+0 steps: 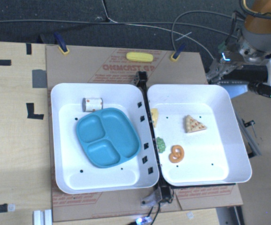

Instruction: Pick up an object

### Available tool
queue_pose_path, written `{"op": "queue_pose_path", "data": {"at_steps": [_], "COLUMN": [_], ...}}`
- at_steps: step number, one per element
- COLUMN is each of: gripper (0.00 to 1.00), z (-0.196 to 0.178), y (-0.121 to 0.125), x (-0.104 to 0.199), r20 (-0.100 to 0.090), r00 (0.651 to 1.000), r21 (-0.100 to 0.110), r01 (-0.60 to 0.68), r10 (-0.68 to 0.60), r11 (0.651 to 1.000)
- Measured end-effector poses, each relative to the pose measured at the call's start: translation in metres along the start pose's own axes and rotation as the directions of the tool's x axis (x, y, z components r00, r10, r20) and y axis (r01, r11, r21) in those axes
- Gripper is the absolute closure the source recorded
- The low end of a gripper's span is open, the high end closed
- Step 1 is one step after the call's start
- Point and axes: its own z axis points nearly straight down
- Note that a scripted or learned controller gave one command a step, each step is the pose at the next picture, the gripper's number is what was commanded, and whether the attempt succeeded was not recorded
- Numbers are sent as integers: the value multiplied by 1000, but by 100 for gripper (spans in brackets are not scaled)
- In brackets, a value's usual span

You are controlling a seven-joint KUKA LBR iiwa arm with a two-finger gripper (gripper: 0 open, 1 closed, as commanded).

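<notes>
Gripper [218, 70] at upper right, outside bins, above table; state cannot be told. Right bin [220, 93]: pizza slice [193, 124], pretzel [176, 153], broccoli [161, 145], yellow piece [154, 116]. Left bin [60, 95]: blue divided plate [108, 137], small can [93, 104].

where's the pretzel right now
The pretzel lies in the right bin, toward its lower left part in the camera view, just right of the green broccoli piece and below the pizza slice.
</notes>
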Motion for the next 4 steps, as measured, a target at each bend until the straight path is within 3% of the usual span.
{"op": "queue_pose_path", "data": {"at_steps": [3,4], "gripper": [100,100], "z": [51,44], "y": [-59,-80], "x": [155,210], "r20": [-1,-2], "r00": [1000,1000], "r21": [8,7], "r01": [3,5], "r10": [-3,-5], "r11": [1000,1000]}}
